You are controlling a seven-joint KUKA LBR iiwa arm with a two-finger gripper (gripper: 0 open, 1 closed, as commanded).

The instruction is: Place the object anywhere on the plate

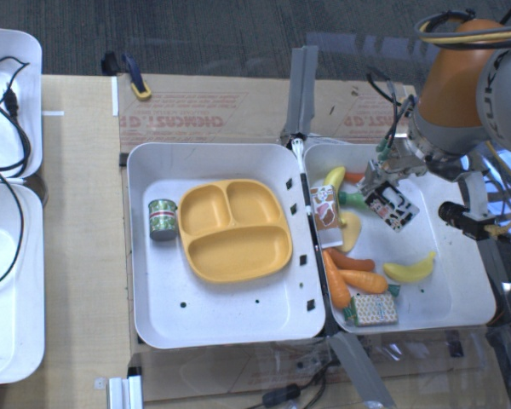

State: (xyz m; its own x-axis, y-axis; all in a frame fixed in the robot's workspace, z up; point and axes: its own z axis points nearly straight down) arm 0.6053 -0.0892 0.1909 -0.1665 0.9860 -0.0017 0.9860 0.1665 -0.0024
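Smooth yellow three-compartment plate [235, 228] beside small ridged tin can [162, 219]

Matt yellow plastic plate [235, 230], smooth white plastic bins [145, 228], pale wood-look bench [81, 228], glossy banana [410, 268]

The gripper [383, 192] hangs over the far part of the right bin [460, 301]. Just left of it lie a banana [334, 178] and a carton [325, 207]; nearer the camera lie carrots [349, 278], a second banana [410, 268] and a small box [375, 310]. Well left, in the left bin [153, 309], sits the plate [234, 229], a can [162, 219] touching its left side
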